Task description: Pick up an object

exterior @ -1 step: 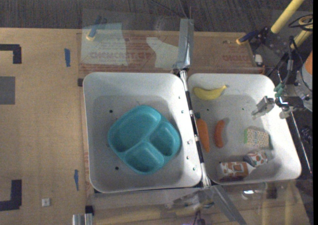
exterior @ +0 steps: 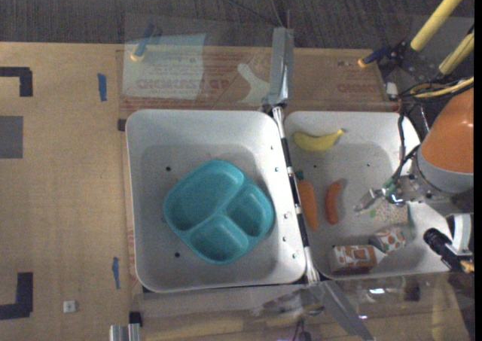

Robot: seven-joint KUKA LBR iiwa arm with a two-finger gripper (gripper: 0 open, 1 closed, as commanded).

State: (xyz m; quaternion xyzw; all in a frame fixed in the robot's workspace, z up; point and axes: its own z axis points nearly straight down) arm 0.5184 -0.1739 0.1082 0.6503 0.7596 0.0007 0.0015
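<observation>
The right bin (exterior: 354, 162) holds a yellow banana (exterior: 318, 139) at the back, an orange carrot (exterior: 307, 204) along its left wall and a red-orange sausage (exterior: 332, 202) beside the carrot. A brown and white carton (exterior: 354, 257) lies at the front, with a small orange and white carton (exterior: 392, 239) to its right. My gripper (exterior: 380, 198) hangs over the right part of this bin, just right of the sausage and above a speckled white patch (exterior: 392, 213). It is open, with nothing between its fingers.
The left bin (exterior: 151, 144) holds a teal divided plate (exterior: 218, 210). A metal divider (exterior: 290, 181) runs between the two bins. The arm's orange band (exterior: 452, 136) overhangs the right bin's right edge. Yellow cables run behind it at the back right.
</observation>
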